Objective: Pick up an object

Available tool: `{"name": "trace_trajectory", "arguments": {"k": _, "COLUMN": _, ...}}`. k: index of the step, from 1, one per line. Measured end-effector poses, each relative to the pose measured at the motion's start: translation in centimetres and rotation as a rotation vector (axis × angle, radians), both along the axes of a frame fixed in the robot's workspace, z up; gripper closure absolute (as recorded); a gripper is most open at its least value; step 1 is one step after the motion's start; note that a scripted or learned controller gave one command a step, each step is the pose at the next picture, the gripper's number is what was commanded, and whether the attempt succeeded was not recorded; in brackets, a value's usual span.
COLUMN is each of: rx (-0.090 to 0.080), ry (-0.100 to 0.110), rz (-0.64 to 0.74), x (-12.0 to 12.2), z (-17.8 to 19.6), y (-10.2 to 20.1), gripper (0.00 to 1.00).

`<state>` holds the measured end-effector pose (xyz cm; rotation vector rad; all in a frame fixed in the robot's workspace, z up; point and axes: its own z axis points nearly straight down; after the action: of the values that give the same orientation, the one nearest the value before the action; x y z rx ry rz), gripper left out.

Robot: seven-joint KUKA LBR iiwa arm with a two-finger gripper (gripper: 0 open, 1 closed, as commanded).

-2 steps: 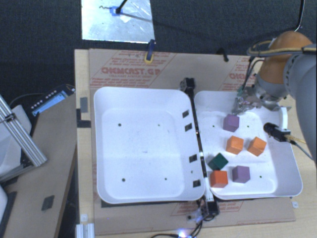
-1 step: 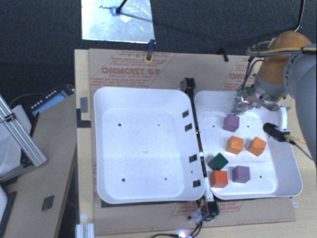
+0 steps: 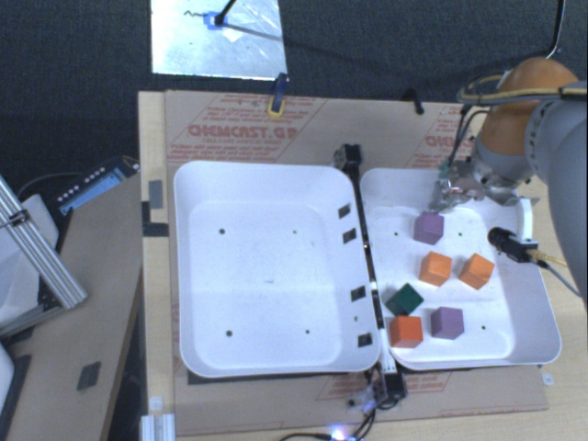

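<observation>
End effector [image 3: 447, 194] poised above purple cube [image 3: 428, 227].
Finger state indiscernible; it hangs over the cube, apparently aligning for descent.

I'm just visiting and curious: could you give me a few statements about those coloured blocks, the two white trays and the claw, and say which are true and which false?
1. All the blocks lie in the right bin. True.
2. There are two green blocks. False: one green block, beside three orange and two purple.
3. The claw is over the left bin. False: it is at the right bin's far edge.
4. The nearest block to the claw is a purple block. True.
</observation>
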<state>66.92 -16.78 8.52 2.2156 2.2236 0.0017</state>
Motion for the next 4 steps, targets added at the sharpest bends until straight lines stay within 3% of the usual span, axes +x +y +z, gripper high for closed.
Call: {"name": "trace_trajectory", "arguments": {"k": 4, "rx": 0.000, "ry": 0.000, "rz": 0.001, "x": -0.01, "z": 0.00, "y": 0.50, "gripper": 1.00}}
